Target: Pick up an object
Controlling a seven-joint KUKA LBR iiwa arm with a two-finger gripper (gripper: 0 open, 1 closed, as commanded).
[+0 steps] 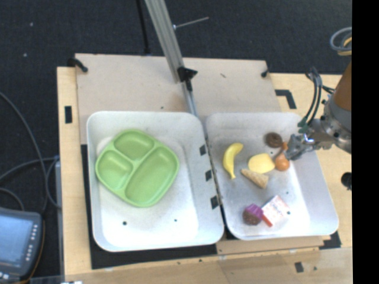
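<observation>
Nearest the camera, at the front of the right-hand shallow white bin (320, 218), a small red-and-white carton (275, 210) lies just beside a dark purple, rounded toy fruit (253, 215). Further back in that bin a tan wedge-shaped piece (254, 178) touches a pale yellow, lemon-like fruit (261, 164), with a curved yellow plastic banana (232, 159) to its left. Right of the lemon sits a small orange ball (282, 164), and behind it a brown, rounded lump (273, 139) near the bin's far wall.

The grey gripper (294, 147) reaches in from the right, low over the bin, its tip just beside the orange ball — whether the fingers are spread or closed, I cannot tell, and nothing is seen between them.

In the left-hand white bin (106, 229) lies a light green plastic plate with three compartments (137, 167). Both bins rest on the tan counter (136, 87) — a slanted metal rail (166, 31) rises at its far side.
</observation>
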